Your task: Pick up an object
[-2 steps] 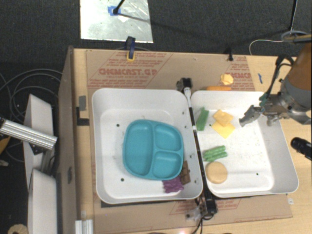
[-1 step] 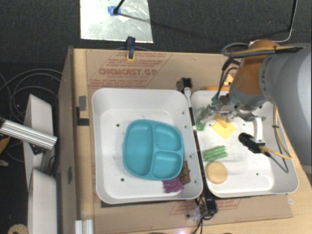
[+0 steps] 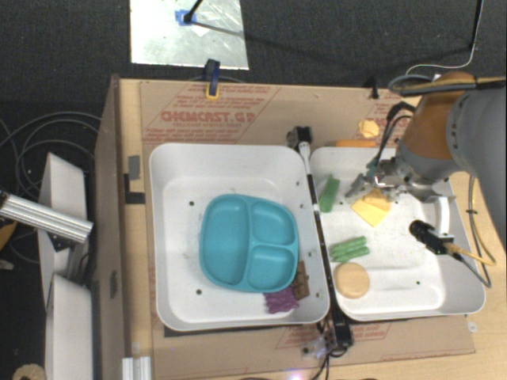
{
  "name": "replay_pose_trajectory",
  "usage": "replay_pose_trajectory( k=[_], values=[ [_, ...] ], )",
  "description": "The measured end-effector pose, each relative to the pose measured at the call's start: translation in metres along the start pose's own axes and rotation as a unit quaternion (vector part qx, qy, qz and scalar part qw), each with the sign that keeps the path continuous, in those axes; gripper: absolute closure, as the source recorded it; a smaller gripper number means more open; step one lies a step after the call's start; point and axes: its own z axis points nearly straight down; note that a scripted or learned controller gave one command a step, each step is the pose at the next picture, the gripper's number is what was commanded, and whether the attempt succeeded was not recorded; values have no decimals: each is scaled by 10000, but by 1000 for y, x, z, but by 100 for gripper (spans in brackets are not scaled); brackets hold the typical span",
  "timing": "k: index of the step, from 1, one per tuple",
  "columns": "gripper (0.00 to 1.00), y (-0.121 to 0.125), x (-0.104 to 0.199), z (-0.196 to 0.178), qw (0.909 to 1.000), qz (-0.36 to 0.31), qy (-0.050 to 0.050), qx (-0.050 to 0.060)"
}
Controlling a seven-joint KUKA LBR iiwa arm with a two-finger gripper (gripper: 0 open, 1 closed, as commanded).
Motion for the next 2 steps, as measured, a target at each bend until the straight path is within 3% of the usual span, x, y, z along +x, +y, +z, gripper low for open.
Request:
replay_pose_trajectory(
  k=[1,2],
  values=[
    [0,-23,17,-130,10000,-7,1,61],
    [0,-31,-35,19,9999,36,1,120]
  ],
)
